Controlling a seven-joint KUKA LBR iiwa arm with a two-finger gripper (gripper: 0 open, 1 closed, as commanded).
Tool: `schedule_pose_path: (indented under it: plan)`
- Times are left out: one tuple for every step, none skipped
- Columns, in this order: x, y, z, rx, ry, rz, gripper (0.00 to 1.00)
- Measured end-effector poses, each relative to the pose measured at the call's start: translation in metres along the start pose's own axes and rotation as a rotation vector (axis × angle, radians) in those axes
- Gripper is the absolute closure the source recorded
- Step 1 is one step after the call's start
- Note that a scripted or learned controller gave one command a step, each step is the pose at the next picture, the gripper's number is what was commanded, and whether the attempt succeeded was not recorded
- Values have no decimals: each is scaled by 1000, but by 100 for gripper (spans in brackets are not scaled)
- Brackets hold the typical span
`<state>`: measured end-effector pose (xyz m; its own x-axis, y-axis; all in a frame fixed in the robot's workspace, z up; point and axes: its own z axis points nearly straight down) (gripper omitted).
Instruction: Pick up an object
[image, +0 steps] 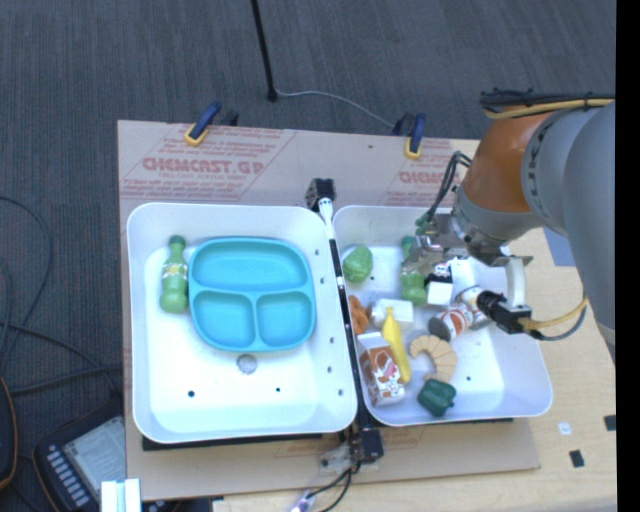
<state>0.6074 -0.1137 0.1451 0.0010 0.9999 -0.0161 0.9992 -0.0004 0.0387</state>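
Plainly the step in hand is lowering into the crowded right bin (520, 395) and settling on one piece, and the way to do it well is to come straight down over a single item with free space on both sides of it, not to push into a cluster. The gripper (428, 272) hangs low over the far part of that bin, and whether it is spread or pressed together cannot be told from this angle, as the wrist and its cables cover it; nothing can be seen held in it. The likeliest target, as a guess, is the small green piece (411, 287) lying just beside the gripper on its left, so close that they may be touching. A red and white can (455, 322) lies near on the other side. A round green ball (357, 263) sits apart towards the bin's left wall, a fair choice because it has room around it. The yellow banana (395, 345), croissant (433, 352), carton (379, 372) and dark green pepper (436, 397) crowd the near half, where a clean grip looks harder. The left bin (150, 400) holds a blue divided plate (252, 293) and a green bottle (175, 275), well apart from the gripper.
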Motion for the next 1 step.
schedule_pose_path:
  plan:
    - [0,0,0,0,0,0,0]
